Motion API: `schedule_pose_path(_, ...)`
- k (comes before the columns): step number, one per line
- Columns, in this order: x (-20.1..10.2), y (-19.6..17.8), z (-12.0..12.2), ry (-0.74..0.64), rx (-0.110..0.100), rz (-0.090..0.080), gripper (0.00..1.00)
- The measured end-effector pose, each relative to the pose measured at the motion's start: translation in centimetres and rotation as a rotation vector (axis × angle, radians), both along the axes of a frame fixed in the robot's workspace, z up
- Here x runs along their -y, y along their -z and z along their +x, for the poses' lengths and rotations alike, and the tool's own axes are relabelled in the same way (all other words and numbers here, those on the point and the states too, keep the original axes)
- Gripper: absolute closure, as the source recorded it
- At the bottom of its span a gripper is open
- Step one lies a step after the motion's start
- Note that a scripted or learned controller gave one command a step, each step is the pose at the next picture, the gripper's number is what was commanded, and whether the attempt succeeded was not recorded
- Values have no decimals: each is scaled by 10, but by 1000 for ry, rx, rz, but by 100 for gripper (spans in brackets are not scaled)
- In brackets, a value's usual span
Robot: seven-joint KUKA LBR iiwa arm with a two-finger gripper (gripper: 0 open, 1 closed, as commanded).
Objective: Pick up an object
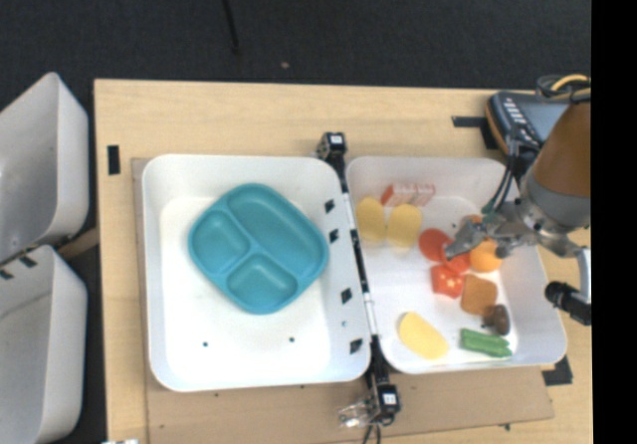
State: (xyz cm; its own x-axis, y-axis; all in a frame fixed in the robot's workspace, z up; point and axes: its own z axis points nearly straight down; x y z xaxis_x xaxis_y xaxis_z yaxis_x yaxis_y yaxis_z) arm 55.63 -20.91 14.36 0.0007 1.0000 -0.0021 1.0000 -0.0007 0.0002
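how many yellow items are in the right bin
3: two pale yellow pieces side by side near the top left, one yellow piece at the bottom. The arm may hide others.

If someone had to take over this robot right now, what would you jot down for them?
Gripper: low in the right bin, among the toy food, at the orange ball and the tomato. Whether it is open or shut cannot be told; nothing is seen held.
Things: also in the right bin are a red piece, a brown block, a lemon, a green bean and two yellow pieces. The left bin holds a blue tray.
Done: the reach.
Left: grasp one thing and lift it.
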Motion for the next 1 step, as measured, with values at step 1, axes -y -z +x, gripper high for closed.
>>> schedule_pose_path(1, 1, 20, 0, 0, 2, 1, 0)
